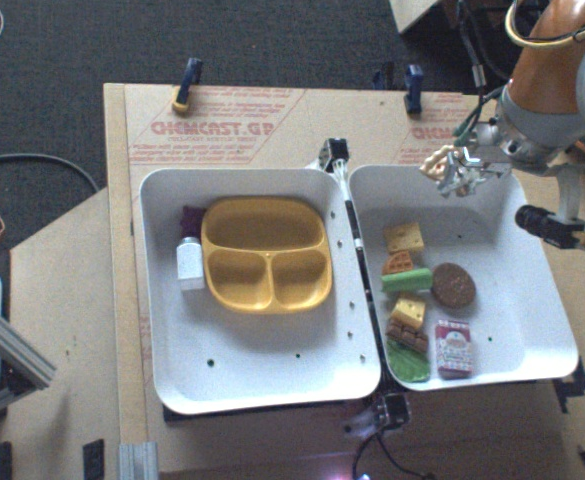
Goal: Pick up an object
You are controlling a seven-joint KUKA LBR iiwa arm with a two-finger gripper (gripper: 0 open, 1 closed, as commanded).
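Gripper (pixel 459 175) hovering above the right bin's (pixel 532 318) far edge; its grip can't be made out. Below it, toward the viewer, toy food lies clustered: cheese wedge (pixel 405 236), brown cookie (pixel 453 285), red carton (pixel 453 348).

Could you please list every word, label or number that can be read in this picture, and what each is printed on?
"CHEMCAST GP", red print, partly faded, on the brown board under the bins.
Smaller red lines around it: too blurred to read.
More red print on the board near the gripper: unreadable.
Label on the red packet: too small to read.
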